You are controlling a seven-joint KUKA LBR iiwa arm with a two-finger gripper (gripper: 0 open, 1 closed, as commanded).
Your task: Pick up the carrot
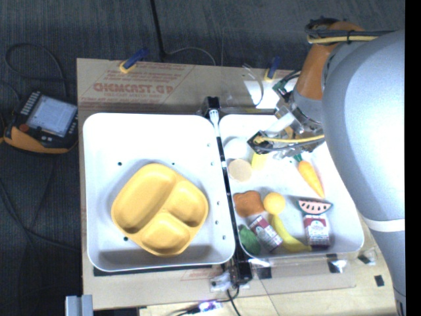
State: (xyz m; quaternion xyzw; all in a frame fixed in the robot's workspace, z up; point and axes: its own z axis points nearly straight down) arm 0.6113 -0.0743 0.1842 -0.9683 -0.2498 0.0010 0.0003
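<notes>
A: Locate components.
B: Arm [368, 110] enters over right bin [342, 239]. Yellow tray [160, 208] occupies left bin [105, 137].
A: Hand, carrot?
B: Hand [279, 140]: finger state indeterminate. Carrot [310, 177] lies just beside it, in right bin.

tool [279, 145] over right bin [342, 239] | carrot [310, 176] just beside (not gripped) | yellow tray [160, 208] in left bin [99, 176]

orange carrot [310, 177], yellow plate [160, 208], white bins [99, 176], red-and-green watermelon slice [315, 207]

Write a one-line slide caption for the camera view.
Gripper hovers in the right bin beside the carrot; yellow tray fills the left.
</notes>
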